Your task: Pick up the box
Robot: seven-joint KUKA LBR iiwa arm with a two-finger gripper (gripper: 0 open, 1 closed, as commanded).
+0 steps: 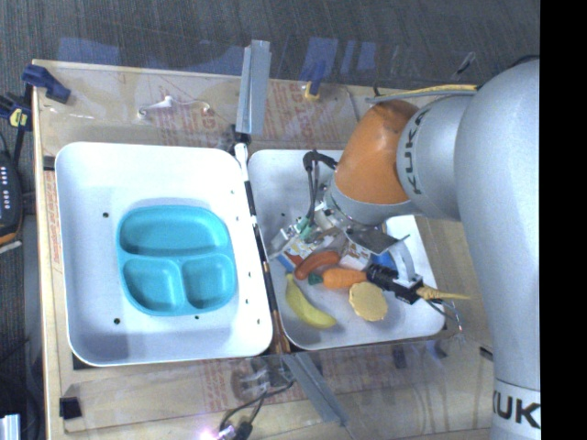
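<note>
A small printed box (pixel 296 239), white with coloured marks, lies in the right bin (pixel 275 177) near its left wall. My gripper (pixel 318 225) is low in that bin, right beside the box and partly over it. The orange wrist band (pixel 371 159) and the grey arm hide most of the gripper. Whether it touches the box I cannot tell.
Just in front of the box lie a reddish sausage (pixel 317 262), an orange carrot (pixel 343 279), a yellow banana (pixel 307 307) and a round tan biscuit (pixel 369 302). A blue item (pixel 404 263) peeks out beneath the arm. The left bin (pixel 83 177) holds a turquoise divided tray (pixel 176 258).
</note>
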